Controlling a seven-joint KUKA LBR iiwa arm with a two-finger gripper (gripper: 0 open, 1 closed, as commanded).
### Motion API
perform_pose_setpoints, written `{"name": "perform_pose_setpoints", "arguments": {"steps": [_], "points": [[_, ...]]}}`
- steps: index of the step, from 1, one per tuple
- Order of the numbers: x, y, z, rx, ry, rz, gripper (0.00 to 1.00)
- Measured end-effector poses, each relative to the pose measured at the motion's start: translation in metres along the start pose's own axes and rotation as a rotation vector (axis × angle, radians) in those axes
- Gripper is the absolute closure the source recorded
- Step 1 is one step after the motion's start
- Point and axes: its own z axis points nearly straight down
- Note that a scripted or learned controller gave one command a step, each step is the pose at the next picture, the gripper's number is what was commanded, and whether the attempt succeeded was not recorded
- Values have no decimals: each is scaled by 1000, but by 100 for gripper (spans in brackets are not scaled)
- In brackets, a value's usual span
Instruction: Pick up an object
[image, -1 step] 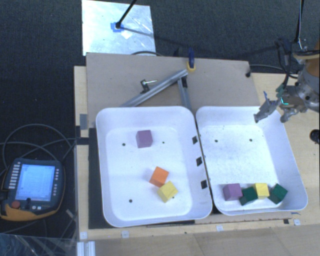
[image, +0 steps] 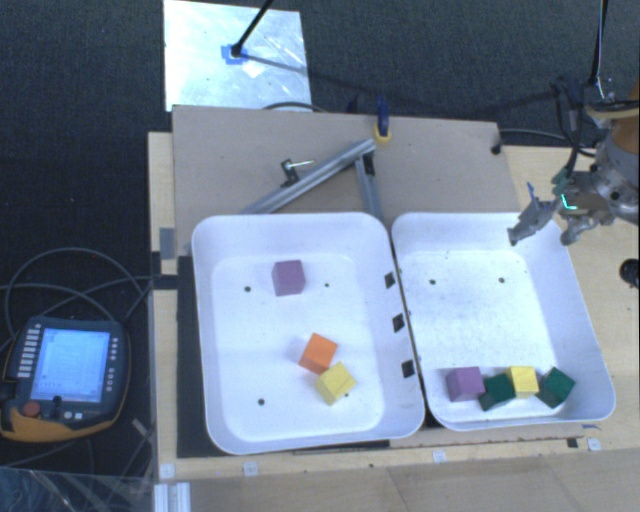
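Note:
My gripper (image: 548, 228) hangs over the far right corner of the right bin (image: 480, 300), open, with nothing between its fingers. In the left bin (image: 230, 330) a purple cube (image: 288, 277) lies near the back. An orange cube (image: 318, 352) and a yellow cube (image: 335, 382) touch each other toward the front. Along the right bin's front wall sit a purple cube (image: 464, 382), a dark green cube (image: 494, 391), a yellow cube (image: 524, 380) and a green cube (image: 556, 385). All of these lie well away from the gripper.
A metal bar (image: 310, 175) lies slanted on the brown board behind the bins. A teach pendant (image: 62, 375) with its cables rests on the floor at the left. A foil sheet (image: 237, 55) lies at the back.

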Motion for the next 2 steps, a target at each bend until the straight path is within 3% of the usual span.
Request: {"name": "perform_pose_setpoints", "arguments": {"steps": [2], "points": [[-15, 12, 109, 3, -1, 3, 0]]}}
